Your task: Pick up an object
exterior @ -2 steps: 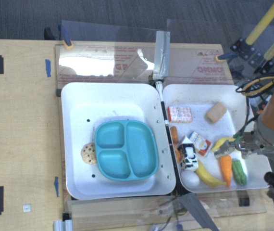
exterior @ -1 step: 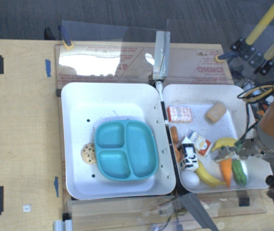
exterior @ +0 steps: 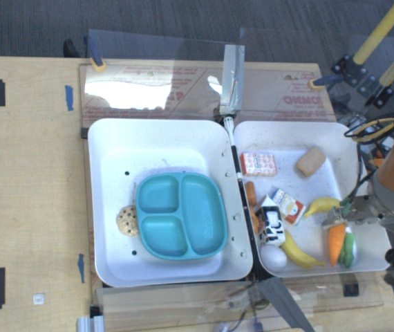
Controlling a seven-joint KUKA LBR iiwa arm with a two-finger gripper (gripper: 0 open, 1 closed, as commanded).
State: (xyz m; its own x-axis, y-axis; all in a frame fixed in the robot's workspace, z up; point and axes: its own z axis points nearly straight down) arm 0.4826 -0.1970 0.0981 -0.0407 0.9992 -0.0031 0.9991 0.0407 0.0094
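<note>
Yellow plastic banana (exterior: pixel 299 253) lies against orange toy carrot (exterior: pixel 336 243) in right white bin (exterior: pixel 363 272); gripper (exterior: pixel 349 211) above, finger state cannot be told; crowding risks a glancing, failed grasp

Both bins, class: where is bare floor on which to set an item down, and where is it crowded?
Left bin: bare floor behind the teal tray and along its left, above the cookie. Right bin: bare between the red-and-white packet and the tan block. Its front, around bananas and carrot, is crowded.

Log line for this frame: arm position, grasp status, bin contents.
arm: at right bin right edge | gripper: over carrot, near banana | grasp: unclear | left bin: teal tray, cookie
</note>
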